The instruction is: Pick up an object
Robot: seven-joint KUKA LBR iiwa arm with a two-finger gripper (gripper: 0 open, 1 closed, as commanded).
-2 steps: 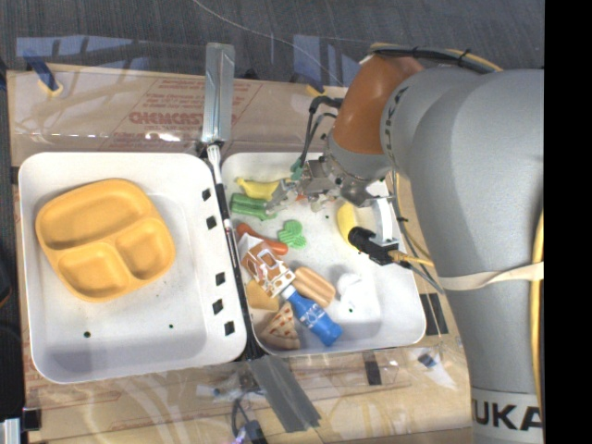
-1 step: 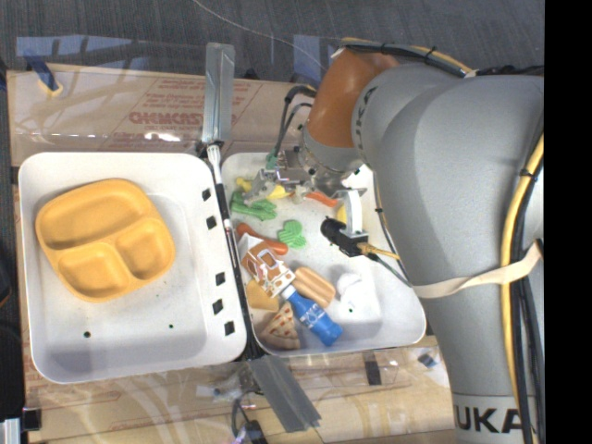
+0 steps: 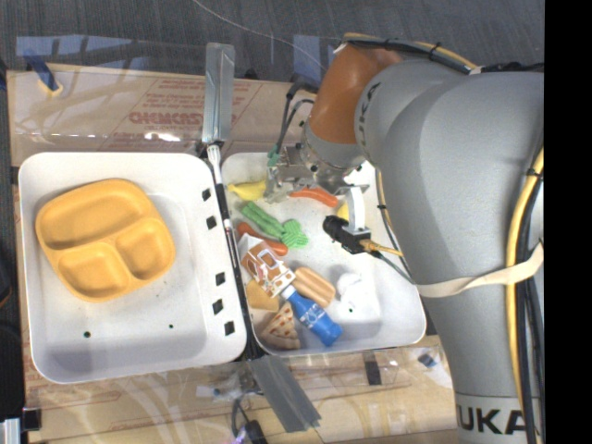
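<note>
Toys (image 3: 287,276) fill right bin (image 3: 407,326); arm (image 3: 462,202) base reads "UKA".

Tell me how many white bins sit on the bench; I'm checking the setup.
2. The left bin holds a yellow divided tray; the right bin holds a jumble of small toys, partly hidden under the arm.

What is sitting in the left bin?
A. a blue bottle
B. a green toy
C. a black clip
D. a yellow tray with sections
D: the yellow tray lies by itself in the left bin, while the small toys are piled in the right bin.
</note>
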